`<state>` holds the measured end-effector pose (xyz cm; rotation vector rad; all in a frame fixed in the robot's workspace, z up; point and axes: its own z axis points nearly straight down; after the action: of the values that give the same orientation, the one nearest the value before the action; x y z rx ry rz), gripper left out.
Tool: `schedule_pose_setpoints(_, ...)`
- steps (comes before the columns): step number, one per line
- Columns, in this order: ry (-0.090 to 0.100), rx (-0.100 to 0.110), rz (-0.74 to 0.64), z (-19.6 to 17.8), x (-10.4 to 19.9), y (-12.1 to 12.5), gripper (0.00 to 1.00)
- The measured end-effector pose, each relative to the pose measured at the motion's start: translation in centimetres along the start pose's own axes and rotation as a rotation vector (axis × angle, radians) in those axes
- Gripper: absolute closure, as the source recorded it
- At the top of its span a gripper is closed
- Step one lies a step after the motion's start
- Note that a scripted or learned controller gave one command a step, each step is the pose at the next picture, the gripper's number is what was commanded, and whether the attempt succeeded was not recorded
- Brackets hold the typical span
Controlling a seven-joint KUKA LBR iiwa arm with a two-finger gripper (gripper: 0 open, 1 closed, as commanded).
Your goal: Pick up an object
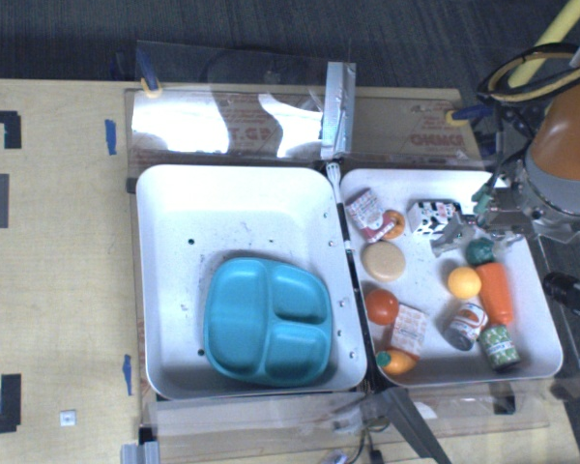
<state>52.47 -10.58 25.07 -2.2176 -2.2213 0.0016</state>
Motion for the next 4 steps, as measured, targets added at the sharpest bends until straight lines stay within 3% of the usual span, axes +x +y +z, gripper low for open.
schedule_pose_setpoints(1, -0.001, 0.005, 0.138, 8.7, -7.5, -1.3, 0.00)
schedule_pose_setpoints(2, -0.011, -0.031, 0.114, 13.9, -7.7, 1.5, 0.00)
schedule_pose_setpoints(3, -0.006, -0.009, -0.443, 16.4, -9.2, 4.1, 0.00)
schedule_pose_setpoints(4, 0.010, -0.012, -0.277, 16.2, -10.7, -2.5, 0.00)
